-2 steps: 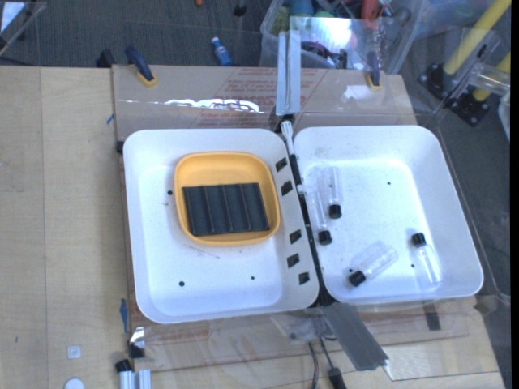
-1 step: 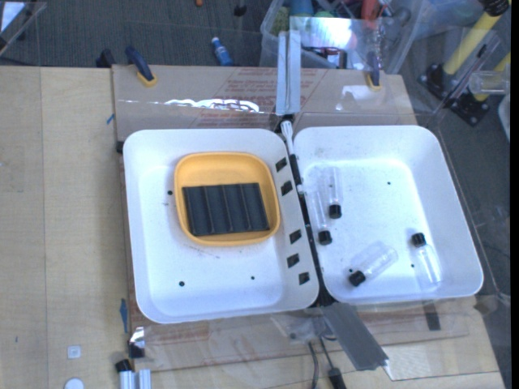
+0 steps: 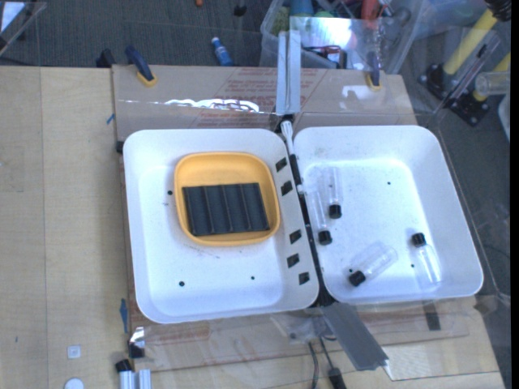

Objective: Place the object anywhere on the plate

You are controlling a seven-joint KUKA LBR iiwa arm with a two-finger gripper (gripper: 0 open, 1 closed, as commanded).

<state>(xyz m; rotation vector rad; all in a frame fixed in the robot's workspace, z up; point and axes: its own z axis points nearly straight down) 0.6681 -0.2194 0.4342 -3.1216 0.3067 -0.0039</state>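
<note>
You could not tell from this view whether the gripper was released or clenched, so treat its state as unknown.

Around the bins you had clutter. Beyond their far edge stood a clear tote (image 3: 357, 10) full of coloured odds and ends, with an upright metal post (image 3: 282, 71) just beside it at the seam between the bins. A blue clamp (image 3: 140, 65) sat on the cardboard sheet (image 3: 203, 91) behind the bin farther from the arm's side. A grey flat bracket (image 3: 353, 336) lay against the near edge, below the seam. A row of small black tabs (image 3: 290, 214) ran along the raised seam itself, which stood between the two bins.

The right bin (image 3: 454, 217), the one nearer the arm's entry side, held four clear vials with black caps. Two (image 3: 331, 186) lay close to the seam. One (image 3: 373, 259) lay tilted toward the near wall, and one (image 3: 425, 262) lay nearest the arm's side. All were apart from one another.

The left bin (image 3: 154, 241), across the seam from the arm, held the yellow plate (image 3: 188, 177). A black ridged block (image 3: 225, 209) lay flat on the plate, inside its rim.

You could not tell which piece was the task's object. The block was on the plate and the vials were well apart from it.
</note>
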